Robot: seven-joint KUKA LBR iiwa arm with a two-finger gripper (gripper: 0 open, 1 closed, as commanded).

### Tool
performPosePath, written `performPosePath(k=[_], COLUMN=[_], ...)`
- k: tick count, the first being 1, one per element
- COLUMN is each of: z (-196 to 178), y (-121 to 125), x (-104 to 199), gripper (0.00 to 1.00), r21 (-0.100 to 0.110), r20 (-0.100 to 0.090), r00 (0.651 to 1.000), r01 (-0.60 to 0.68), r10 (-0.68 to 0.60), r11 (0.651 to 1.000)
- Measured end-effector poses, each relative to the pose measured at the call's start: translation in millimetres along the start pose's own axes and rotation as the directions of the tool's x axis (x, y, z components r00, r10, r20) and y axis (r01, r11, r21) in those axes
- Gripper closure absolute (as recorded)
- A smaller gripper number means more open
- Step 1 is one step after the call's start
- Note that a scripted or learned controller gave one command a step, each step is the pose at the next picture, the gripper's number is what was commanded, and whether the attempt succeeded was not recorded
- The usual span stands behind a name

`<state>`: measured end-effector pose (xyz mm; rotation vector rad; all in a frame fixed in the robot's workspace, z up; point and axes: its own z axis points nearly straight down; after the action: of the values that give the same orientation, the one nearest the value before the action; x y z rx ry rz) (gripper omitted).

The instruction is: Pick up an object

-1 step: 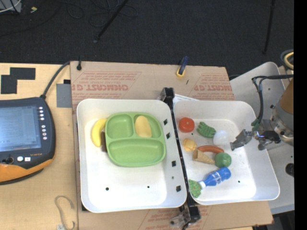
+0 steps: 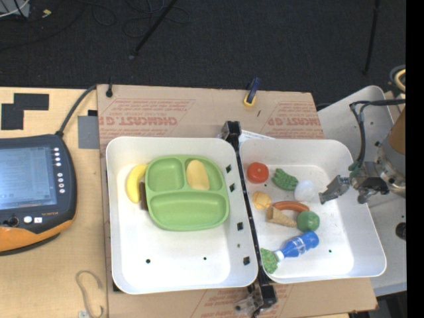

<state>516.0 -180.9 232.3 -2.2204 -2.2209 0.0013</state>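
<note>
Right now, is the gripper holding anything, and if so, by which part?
Nothing is held. The gripper hangs over the right bin near its right side, with no object between its fingers; the white ball lies apart, just to its left.

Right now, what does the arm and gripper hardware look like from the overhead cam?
At the right edge, the gripper is dark grey metal, small and angular, on a grey-and-black wrist assembly. Black cables loop above it. A tan-orange section sits at the frame edge.
</note>
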Motion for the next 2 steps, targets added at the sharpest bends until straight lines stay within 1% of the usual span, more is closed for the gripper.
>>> performPosePath(k=[1, 2], z=[55.3, 103.0], y=[-6.5, -15.8], x=[-7.2, -5.6], gripper=[0.00, 0.00], r21=[0.008, 0.007], r20=[-0.003, -0.003], r00=[1.000, 1.000], r01=[0.000, 0.001], r10=[0.000, -0.001], r11=[1.000, 1.000])
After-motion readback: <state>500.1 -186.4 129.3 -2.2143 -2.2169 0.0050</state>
